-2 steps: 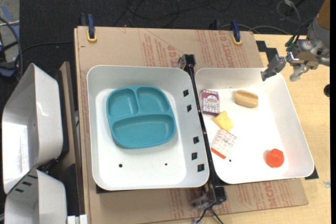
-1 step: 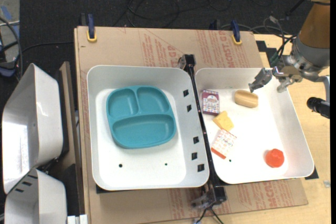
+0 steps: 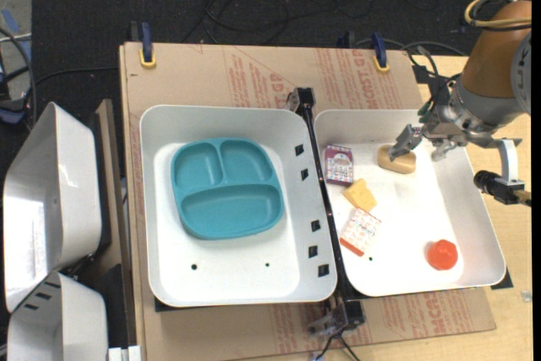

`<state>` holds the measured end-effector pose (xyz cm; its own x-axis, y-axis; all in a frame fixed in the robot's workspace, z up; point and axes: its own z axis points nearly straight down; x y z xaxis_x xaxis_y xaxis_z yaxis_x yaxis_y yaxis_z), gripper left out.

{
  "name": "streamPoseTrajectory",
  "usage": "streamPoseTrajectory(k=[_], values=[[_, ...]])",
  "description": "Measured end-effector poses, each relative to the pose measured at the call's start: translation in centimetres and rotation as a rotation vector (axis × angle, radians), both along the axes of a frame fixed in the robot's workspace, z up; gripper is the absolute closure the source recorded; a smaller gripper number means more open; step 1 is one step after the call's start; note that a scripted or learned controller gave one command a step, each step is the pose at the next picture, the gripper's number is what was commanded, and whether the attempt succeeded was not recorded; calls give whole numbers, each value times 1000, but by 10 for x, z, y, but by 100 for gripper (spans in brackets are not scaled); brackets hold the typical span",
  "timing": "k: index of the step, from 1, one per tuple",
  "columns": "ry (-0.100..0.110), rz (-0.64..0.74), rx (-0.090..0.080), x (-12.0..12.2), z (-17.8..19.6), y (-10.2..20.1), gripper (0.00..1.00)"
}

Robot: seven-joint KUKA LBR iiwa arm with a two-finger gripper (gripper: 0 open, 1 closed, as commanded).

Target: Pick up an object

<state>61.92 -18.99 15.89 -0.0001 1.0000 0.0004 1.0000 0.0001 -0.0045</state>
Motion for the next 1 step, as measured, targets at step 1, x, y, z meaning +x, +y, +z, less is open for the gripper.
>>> streamPoseTrajectory(k=[1], values=[[-2,0,-1,1,-45,-5,0]])
